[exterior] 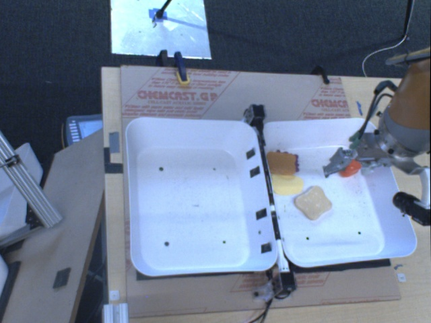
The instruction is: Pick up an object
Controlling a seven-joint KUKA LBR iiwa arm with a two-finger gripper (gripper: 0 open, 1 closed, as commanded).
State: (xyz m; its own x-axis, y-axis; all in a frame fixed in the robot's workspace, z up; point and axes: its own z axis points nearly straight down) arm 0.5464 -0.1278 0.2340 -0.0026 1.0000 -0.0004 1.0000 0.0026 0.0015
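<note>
My gripper hangs over the right bin, near its far right part, on the arm that reaches in from the right. A small red-orange object lies right under or against it, partly covered by it; I cannot see whether it is gripped. Further left in the same bin are a brown bread-like piece with a purple edge, a flat yellow piece just in front of it, and a tan toast-shaped piece.
The left bin stands beside the right one, with black clips along their shared rim. A cardboard sheet lies under both bins. A shiny plate lies beyond the bench.
</note>
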